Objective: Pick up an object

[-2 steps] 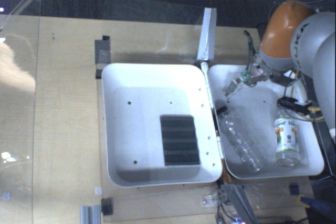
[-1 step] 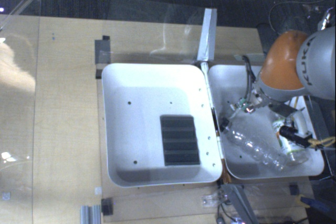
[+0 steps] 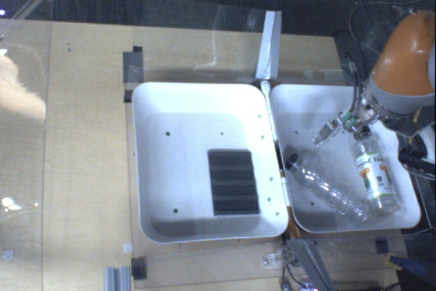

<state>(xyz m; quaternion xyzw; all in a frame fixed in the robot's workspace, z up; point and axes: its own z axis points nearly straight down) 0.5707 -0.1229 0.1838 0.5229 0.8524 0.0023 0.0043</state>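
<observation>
Arm: the grey arm (image 3: pixel 409 71) with its orange band, the part that rises closest to the lens, hangs over the right bin, entering from the right edge.
Hand: the hand (image 3: pixel 340 127) sits low over the upper middle of the right bin; a thin metal finger slants down-left toward the bin floor. Whether it is apart or together, I cannot tell at this angle.
Right bin: the white right bin (image 3: pixel 303 102) holds two clear plastic bottles.
Labelled bottle: the clear bottle with a white, green and orange label (image 3: pixel 375 177) lies lengthwise near the bin's right wall, its neck pointing up toward the hand, just below it.
Second bottle: the bare clear bottle (image 3: pixel 327 187) with a dark cap lies slanted across the lower middle of the bin, its far end close to the labelled one.
Left bin: the white left bin (image 3: pixel 157 146) carries a dark ribbed rectangular block (image 3: pixel 234 182) flat on its floor.
Tabletop: the pale wooden tabletop (image 3: pixel 75 146) bears both bins side by side.
Progress: nothing is seen between the fingers, so the pick looks not yet made. Closing on one item and lifting it remain.
</observation>
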